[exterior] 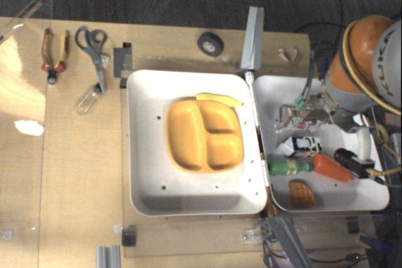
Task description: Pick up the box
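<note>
Near the middle of the right bin point(377, 201), you can see the box point(307, 145), small, white with dark print, lying just above a green bottle point(290, 167) and beside an orange carrot-like toy point(331, 168). Above it hangs the gripper point(300, 113); you cannot tell how its fingers stand. A brown waffle-like piece point(302, 194) sits by the bin's front edge. The left bin point(151, 198) holds a yellow divided tray point(205, 135).

In the right bin point(377, 201), a green bottle point(290, 166), an orange carrot point(333, 168), a brown waffle point(302, 193) and a small box point(307, 145) crowd the near half, while the yellow tray point(205, 135) leaves the left bin's point(146, 135) rim strips free.
</note>
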Tool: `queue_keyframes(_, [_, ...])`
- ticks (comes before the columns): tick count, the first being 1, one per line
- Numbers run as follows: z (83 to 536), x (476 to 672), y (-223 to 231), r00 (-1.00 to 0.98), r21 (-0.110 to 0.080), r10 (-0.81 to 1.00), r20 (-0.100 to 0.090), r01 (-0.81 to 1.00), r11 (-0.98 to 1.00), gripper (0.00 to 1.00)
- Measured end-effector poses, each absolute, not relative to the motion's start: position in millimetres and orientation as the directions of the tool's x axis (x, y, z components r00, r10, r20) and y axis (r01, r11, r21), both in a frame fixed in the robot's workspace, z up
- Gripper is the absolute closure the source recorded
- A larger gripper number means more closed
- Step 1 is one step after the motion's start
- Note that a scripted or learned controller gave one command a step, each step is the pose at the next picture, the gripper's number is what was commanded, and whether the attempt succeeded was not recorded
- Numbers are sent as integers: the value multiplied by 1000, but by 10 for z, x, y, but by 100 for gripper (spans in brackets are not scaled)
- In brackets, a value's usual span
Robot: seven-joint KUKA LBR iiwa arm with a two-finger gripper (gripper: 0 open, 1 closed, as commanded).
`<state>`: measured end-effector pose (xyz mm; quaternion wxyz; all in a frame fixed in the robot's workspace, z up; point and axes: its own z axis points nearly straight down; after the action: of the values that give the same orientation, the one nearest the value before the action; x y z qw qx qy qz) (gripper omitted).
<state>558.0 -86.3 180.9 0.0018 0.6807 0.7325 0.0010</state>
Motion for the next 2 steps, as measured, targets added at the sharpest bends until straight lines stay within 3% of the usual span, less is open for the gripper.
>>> queue_keyframes(1, [969, 5891, -1044, -44, 2, 999, -1, 999, 44, 0])
queue_keyframes(2, [877, 6321, -907, -37, -10, 999, -1, 999, 37, 0])
